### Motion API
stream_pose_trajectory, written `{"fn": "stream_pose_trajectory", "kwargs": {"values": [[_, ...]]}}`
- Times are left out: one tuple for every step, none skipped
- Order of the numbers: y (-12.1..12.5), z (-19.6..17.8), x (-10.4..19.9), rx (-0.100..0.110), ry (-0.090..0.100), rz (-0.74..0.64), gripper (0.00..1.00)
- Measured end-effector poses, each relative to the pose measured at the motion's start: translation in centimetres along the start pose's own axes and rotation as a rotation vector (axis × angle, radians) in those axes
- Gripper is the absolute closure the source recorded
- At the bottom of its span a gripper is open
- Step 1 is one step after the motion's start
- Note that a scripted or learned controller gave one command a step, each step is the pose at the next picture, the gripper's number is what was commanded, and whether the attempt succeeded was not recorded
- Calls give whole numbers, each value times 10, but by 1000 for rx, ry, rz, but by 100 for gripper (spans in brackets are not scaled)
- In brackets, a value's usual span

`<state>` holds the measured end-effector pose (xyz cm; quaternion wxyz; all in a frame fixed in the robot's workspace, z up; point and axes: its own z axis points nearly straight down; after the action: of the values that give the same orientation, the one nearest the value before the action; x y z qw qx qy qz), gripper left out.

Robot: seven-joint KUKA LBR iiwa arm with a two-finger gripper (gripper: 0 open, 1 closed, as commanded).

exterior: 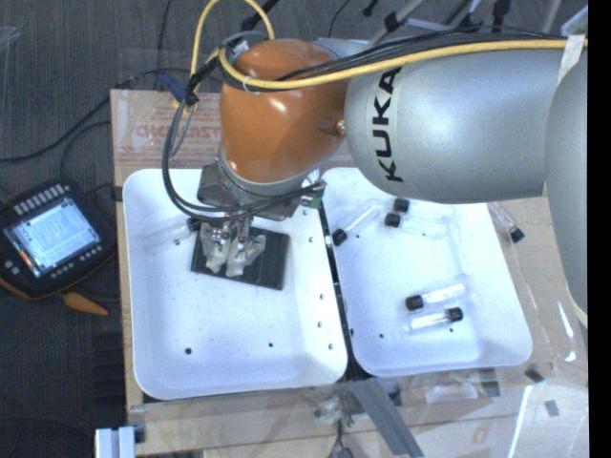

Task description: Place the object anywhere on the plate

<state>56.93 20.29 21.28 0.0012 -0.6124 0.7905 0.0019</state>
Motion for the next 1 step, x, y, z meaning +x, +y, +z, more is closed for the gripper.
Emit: {"fn": "stream_pose_trajectory", "kwargs": {"values": [[-49,-50,-32,0,-4,-468,100]]}}
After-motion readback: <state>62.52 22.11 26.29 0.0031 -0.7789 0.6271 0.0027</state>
